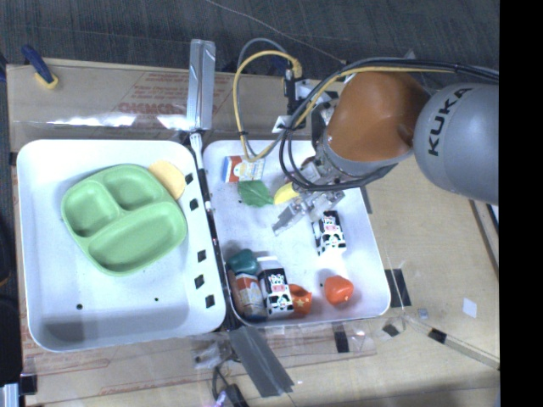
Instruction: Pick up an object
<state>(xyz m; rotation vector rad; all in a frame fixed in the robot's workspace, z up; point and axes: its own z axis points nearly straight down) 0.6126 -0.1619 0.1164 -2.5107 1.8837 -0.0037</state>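
Note:
My gripper (304,209) hangs over the middle of the right bin (373,261), under the orange wrist band, open with nothing between its fingers. One metal finger (285,218) points down-left. A yellow piece (285,195) and a green piece (253,193) lie just left of it. A small black-and-white cow-print carton (331,235) lies right below the gripper. Nearer the front of the bin are a red-orange piece (338,289), a second cow-print carton (274,290), an orange piece (299,297) and a teal-capped bottle (243,267).
A small orange-and-white carton (241,170) sits at the right bin's back left corner. The left bin (51,312) holds a green divided plate (125,214) and a yellow lump (168,176). Yellow and black cables (254,66) loop behind the bins.

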